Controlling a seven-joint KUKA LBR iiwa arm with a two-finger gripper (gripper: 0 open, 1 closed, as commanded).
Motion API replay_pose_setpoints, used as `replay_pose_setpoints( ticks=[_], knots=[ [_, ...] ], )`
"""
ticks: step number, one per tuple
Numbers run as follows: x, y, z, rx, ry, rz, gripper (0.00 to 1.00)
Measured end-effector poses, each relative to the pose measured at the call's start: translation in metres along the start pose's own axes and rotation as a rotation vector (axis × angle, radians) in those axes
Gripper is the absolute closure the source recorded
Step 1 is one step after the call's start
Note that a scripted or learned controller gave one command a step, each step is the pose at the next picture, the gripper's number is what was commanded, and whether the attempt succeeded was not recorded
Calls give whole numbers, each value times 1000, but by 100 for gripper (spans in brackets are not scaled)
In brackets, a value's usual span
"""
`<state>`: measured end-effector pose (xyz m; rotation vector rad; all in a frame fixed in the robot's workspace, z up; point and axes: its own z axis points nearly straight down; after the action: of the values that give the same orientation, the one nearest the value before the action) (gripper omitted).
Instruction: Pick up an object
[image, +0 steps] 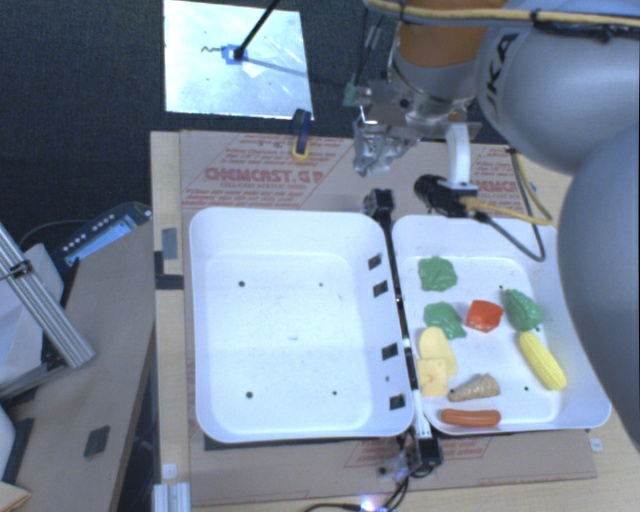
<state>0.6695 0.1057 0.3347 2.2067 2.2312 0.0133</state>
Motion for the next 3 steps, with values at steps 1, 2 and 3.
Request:
replay_pose_setpoints(
  ticks=[1, 2, 3],
  knots=[
    [56, -1, 14, 7, -1, 1, 100],
    [115, 0, 16, 6, 0, 2, 100],
    [129, 0, 18, 6, -2, 6, 100]
  ],
)
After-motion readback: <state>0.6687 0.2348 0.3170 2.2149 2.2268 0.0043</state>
